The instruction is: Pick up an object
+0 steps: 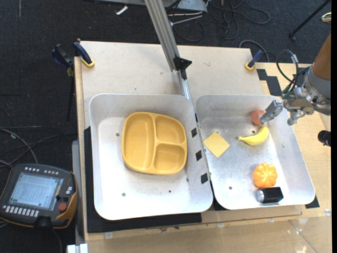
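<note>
Pincer [281, 115] spread and holding nothing, poised over the right bin [300, 165] near the banana [254, 137] and a small reddish ball [256, 116] — close neighbours; a descent might have nudged either aside, or clipped the bin's rim.

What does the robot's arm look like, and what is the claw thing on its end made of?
The arm's last part is a grey, rounded metal body with an orange band at its top. Thin cables, one of them green, loop beside the wrist. The end effector is grey and silvery metal with two slim, flat fingers sticking out like short blades. No markings or writing can be made out on it.
</note>
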